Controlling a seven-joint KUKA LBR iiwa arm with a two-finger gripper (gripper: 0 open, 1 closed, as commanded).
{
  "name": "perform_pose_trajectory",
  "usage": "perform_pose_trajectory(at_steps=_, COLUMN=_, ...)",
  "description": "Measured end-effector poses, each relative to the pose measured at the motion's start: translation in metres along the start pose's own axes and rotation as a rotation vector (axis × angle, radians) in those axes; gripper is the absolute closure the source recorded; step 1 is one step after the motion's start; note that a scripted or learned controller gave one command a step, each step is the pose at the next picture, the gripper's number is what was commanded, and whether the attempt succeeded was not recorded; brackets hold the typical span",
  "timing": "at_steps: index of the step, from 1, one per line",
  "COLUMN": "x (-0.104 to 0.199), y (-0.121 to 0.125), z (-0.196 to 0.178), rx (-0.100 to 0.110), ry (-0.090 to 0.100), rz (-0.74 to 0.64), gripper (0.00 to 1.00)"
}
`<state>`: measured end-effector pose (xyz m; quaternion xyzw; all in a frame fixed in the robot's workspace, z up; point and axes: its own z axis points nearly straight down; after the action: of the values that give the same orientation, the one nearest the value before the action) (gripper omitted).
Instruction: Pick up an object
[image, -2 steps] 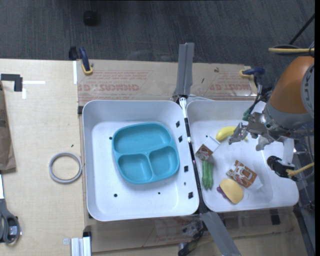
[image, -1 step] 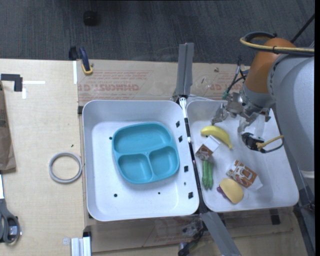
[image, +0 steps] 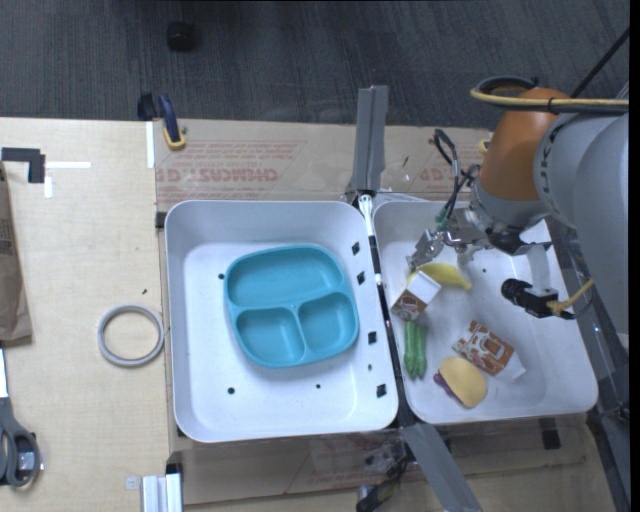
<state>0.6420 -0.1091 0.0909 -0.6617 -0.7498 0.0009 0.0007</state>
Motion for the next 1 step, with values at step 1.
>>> perform_pose_trajectory(at_steps=1, x=-0.0038, y=-0.0253, z=0.0001, rx=-0.001, ry=0.0, rz=-0.215, gripper=0.0)
